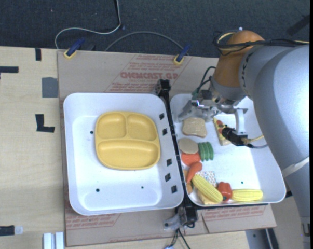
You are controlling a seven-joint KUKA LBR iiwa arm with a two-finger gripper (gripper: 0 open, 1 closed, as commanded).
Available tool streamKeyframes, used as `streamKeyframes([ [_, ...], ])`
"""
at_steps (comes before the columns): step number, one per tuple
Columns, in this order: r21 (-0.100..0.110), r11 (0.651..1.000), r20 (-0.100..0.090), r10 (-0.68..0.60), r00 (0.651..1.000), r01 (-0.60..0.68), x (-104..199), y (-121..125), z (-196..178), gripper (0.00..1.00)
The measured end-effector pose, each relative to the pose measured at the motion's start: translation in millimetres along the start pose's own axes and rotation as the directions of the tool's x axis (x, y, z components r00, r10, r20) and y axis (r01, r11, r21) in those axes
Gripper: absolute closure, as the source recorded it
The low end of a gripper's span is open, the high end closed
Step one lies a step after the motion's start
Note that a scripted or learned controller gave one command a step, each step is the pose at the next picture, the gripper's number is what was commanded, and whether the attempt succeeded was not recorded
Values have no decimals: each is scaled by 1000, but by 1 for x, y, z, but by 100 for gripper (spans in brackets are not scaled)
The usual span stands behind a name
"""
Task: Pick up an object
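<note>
My gripper [200, 108] hangs over the back of the right bin [268, 162], just behind a beige bread slice [194, 127]. Nothing is seen held in it. In front of the bread lie a round beige piece [188, 146], a green ribbed piece [205, 150] and an orange-red carrot [192, 167]. Near the bin's front edge are a yellow corn cob [207, 188], a red pepper [225, 190] and a second yellow cob [247, 194]. A small yellow and red piece [219, 125] lies to the right of the bread, partly under the wrist.
The left bin [76, 139] holds a yellow divided plate [127, 140]. A black divider [169, 139] with clips runs between the bins. My grey arm covers the right side of the view and the right bin's far corner.
</note>
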State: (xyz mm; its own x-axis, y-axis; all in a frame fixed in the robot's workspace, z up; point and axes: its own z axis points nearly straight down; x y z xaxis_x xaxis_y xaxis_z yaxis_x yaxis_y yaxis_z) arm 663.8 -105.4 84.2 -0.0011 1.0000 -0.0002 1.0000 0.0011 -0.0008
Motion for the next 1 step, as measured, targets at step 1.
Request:
streamKeyframes([
  [1, 1, 1000, 2, 1, 1000, -1, -7, -8, 0, 0],
])
